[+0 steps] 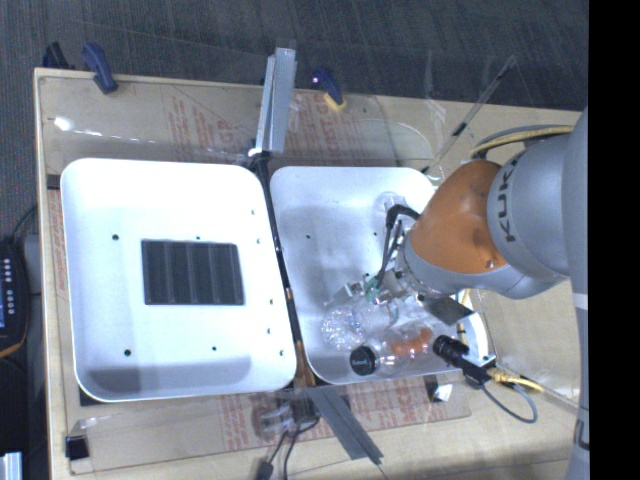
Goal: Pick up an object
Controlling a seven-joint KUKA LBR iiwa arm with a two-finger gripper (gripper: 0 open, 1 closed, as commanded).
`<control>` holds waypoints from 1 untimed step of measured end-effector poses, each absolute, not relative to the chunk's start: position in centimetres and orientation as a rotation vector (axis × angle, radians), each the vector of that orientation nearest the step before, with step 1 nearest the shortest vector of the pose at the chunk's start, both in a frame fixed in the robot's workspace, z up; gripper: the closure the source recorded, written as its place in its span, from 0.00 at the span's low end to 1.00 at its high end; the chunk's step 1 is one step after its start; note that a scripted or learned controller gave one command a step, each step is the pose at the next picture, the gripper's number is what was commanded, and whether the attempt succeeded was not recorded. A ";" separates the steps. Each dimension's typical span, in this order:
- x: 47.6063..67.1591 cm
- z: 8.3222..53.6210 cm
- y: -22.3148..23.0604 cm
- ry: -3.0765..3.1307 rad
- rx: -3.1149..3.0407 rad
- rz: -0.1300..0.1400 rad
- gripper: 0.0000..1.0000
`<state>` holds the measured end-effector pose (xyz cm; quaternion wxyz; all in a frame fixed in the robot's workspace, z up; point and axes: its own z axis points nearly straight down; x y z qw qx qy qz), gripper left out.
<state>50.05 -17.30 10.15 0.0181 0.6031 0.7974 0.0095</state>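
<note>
Dark grey carpet is surrounding a pale wooden bench (150,118) that is carrying two shallow white bins side by side. A dark grey ribbed rectangular panel (192,272) is lying flat in the middle of the left white bin (90,188). At the right of the frame, the grey arm with its orange band (530,228) is leaning over the right white bin (310,208), and its gripper (388,290) is hanging low over the clutter in that bin's lower half. Whether the gripper is spread or clamped on anything, I cannot tell. Beneath it, a crumpled clear plastic wrapper (345,323) is sitting beside what looks like a clear bottle with a black cap (385,356), lying along the bin's lower edge.
</note>
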 end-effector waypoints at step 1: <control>49.9 14.5 -21.0 2.249 2.189 0.001 0.00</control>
